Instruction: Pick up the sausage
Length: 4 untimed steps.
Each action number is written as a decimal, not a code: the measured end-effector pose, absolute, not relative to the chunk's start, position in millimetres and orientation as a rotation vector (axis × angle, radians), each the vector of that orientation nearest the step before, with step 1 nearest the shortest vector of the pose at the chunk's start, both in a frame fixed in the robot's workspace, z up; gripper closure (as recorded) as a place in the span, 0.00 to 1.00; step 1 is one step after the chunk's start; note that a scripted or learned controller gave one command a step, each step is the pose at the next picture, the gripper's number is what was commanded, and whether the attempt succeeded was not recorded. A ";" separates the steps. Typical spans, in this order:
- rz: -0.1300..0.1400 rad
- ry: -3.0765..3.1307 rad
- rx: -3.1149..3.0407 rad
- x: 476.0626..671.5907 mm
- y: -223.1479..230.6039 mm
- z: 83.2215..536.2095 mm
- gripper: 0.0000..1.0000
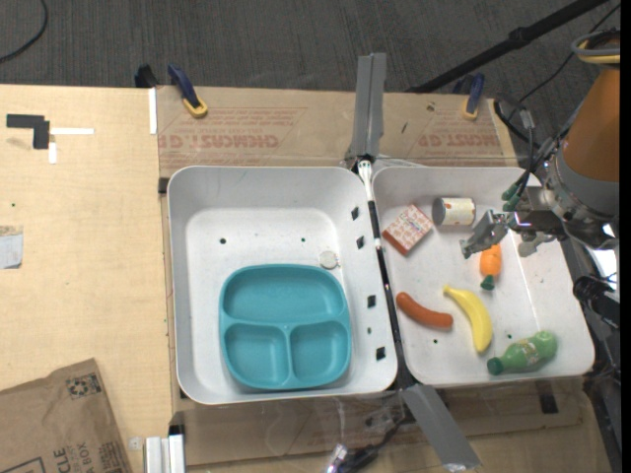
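Note:
The sausage [424,310], orange-red and short, lies flat on the floor of the right bin [552,308] near its left wall. Just to its right lies a yellow banana [471,315]. My gripper [507,238] hangs above the upper right part of that bin, up and to the right of the sausage and well apart from it. Its fingers [482,236] stand open with nothing between them. A small orange carrot [490,262] lies just below the fingertips.
The right bin also holds a pink cracker box [407,229], a small can [455,211] and a green bottle [523,353]. In the left bin [197,264] sit a teal divided plate [286,325] and a small white object [328,260].

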State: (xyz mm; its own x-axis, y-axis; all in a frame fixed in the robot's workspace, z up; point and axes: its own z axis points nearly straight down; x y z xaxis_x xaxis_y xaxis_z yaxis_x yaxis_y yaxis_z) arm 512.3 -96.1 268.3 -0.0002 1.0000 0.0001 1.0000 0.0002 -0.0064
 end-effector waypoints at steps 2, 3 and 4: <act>0.004 -2.478 -1.926 477.2 -31.5 190.4 0.00; 0.004 -2.478 -1.926 477.2 -31.7 190.5 0.00; 0.001 -2.688 -1.625 477.6 -76.4 191.0 0.00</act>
State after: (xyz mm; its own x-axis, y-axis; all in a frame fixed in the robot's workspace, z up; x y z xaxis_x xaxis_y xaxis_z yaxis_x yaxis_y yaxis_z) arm 477.6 -76.4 191.0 -0.4648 0.8854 0.0003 0.8854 0.4648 -0.0010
